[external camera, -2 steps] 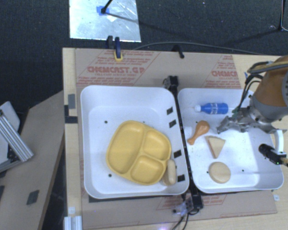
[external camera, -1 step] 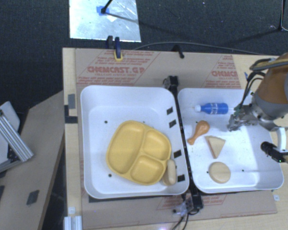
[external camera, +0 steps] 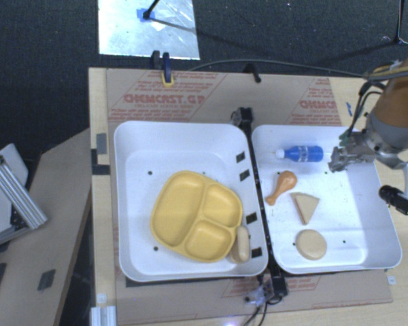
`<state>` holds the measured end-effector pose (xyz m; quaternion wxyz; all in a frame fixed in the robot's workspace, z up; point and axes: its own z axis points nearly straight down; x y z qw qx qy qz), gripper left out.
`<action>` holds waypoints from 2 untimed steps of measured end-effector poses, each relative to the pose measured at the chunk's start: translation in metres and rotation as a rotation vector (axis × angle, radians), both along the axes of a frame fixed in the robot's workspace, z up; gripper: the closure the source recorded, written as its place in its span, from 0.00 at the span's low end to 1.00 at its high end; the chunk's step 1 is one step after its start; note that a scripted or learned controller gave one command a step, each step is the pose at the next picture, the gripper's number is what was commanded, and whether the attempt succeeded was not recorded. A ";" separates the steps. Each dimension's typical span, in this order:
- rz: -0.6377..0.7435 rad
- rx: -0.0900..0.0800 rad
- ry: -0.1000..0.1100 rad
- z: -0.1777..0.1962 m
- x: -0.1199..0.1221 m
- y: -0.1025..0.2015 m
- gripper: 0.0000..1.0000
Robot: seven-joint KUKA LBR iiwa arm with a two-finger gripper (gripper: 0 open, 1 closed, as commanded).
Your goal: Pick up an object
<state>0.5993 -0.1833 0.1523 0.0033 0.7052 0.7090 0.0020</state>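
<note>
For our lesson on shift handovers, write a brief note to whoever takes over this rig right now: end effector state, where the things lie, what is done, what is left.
End effector: at the upper right of the right bin, just right of the blue bottle; nothing seen between its fingers.
Right bin: blue bottle lying on its side at the top, toy drumstick by the divider, wedge in the middle, round biscuit lower down.
Left bin: yellow divided tray, with a pale bread roll at its lower right edge.
Done: nothing lifted yet.
Left: grasp and lift one object; the bottle is probably nearest.

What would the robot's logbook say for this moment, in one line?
stage: approach | gripper: over right bin, beside blue plastic bottle | holding: nothing seen | left bin: yellow divided tray
</note>
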 end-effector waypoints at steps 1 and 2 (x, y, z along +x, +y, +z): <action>-0.003 -0.001 0.000 0.054 -0.001 -0.010 1.00; 0.000 -0.001 -0.001 0.115 0.009 -0.009 1.00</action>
